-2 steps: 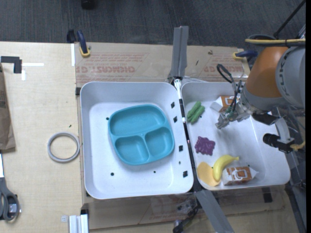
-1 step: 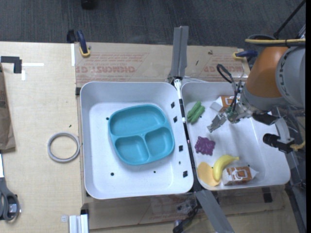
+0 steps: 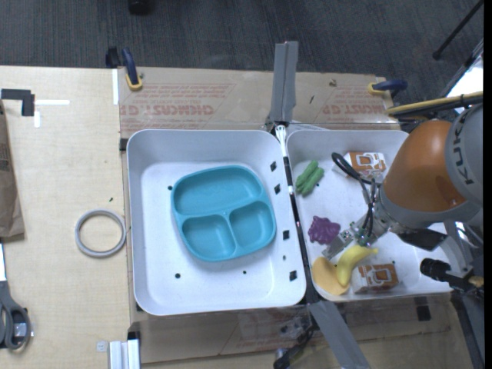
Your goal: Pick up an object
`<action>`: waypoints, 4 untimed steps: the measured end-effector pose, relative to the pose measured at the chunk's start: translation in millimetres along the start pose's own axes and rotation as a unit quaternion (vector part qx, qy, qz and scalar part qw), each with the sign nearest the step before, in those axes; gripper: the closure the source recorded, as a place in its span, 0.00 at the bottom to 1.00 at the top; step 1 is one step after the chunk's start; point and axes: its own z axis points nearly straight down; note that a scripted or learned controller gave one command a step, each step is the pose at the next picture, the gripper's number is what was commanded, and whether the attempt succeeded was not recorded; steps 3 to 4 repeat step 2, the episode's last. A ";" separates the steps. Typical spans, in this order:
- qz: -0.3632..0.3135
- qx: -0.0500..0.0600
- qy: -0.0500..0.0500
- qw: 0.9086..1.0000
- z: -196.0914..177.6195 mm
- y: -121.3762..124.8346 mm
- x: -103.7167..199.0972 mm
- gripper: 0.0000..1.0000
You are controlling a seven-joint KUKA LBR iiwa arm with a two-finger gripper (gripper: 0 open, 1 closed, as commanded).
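Down in the right bin sat the gripper, low over the banana near the front wall, and whether it was open or closed I couldn't tell. My read: this was the grasp attempt itself, nothing lifted yet, so a firm close and a straight rise would be needed next. Purple grapes lay just beside, a green pod further back. Left bin held a blue divided tray; pale bench, tape ring.
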 end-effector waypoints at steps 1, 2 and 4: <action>0.082 0.000 -0.001 0.997 -0.3 16.6 -16.2 0.00; 0.077 0.000 -0.001 0.997 -0.4 39.5 -24.4 0.00; 0.077 0.000 -0.001 0.997 -0.4 39.5 -24.4 0.00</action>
